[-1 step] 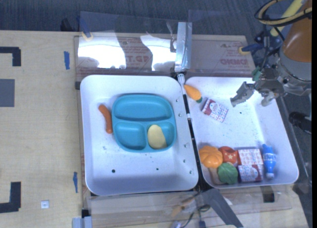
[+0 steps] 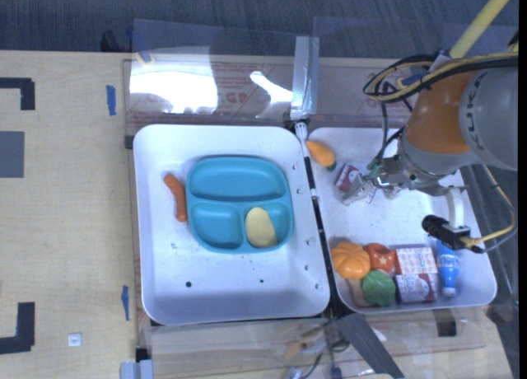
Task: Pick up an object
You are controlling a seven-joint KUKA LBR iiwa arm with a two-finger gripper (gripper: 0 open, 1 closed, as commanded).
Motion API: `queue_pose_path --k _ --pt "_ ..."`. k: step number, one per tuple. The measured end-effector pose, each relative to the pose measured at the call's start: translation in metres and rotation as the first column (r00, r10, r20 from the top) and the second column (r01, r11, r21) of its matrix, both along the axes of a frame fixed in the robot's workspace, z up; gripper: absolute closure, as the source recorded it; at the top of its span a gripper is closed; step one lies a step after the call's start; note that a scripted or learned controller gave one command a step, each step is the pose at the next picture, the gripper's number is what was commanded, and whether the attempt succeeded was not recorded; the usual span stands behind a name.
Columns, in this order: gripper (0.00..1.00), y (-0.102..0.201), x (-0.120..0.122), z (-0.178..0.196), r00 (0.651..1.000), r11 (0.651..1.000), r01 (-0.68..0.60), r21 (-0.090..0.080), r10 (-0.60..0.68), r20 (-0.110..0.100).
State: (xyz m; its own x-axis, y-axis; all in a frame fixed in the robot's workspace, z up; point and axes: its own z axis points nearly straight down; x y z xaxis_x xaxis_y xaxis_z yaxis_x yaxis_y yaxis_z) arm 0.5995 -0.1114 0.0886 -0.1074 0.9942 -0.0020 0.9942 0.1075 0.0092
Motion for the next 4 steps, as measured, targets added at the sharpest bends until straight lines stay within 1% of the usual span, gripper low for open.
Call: queue_pose_path --k 1,2,3,4 --pt "0.00 0.014 0.035 -0.002 1.000 1.000 0.001 0.001 -0.001 -0.004" --pt "1.00 0.012 0.037 0.010 1.000 1.000 0.005 -0.001 -0.005 0.002" --pt "1.00 0.036 0.048 0.103 0.999 0.999 -0.032 0.000 0.032 0.004" --pt "1.00 0.033 0.035 0.097 0.981 0.981 -0.192 0.002 0.192 -0.010"
